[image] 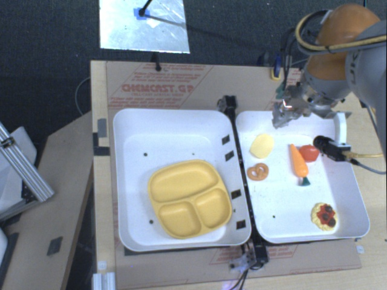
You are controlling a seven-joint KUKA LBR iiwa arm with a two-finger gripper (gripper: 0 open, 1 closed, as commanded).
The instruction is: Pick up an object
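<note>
Reaching in from the right, grey arm (363, 65) with orange band (347, 32) bent low over the far rim of the right bin (347, 189), gripper (283, 118) hanging above that bin's far-left corner, nothing seen between the fingers; whether spread or closed, cannot tell.

Nearest the camera in the right bin: small pizza-like toy (325, 215) close to the near-right corner. Further in, pretzel (258, 172) just beside the left wall, toy carrot (298, 161) lying lengthwise mid-bin with a red tomato (309, 153) touching its right side. Beyond those, pale yellow chip-like piece (262, 145), just below the gripper and apart from it. Bare white floor open along the near edge and between pretzel and pizza toy.

Left bin (136, 132) alongside, joined by a black divider strip (237, 162), holding a yellow divided tray (190, 197) toward its near-right part, with bare floor along the far and left sides.

Underneath, tan bench board (163, 80) with red lettering; beyond it dark carpet (48, 29) and a shiny square sheet (144, 17) at the far side.
</note>
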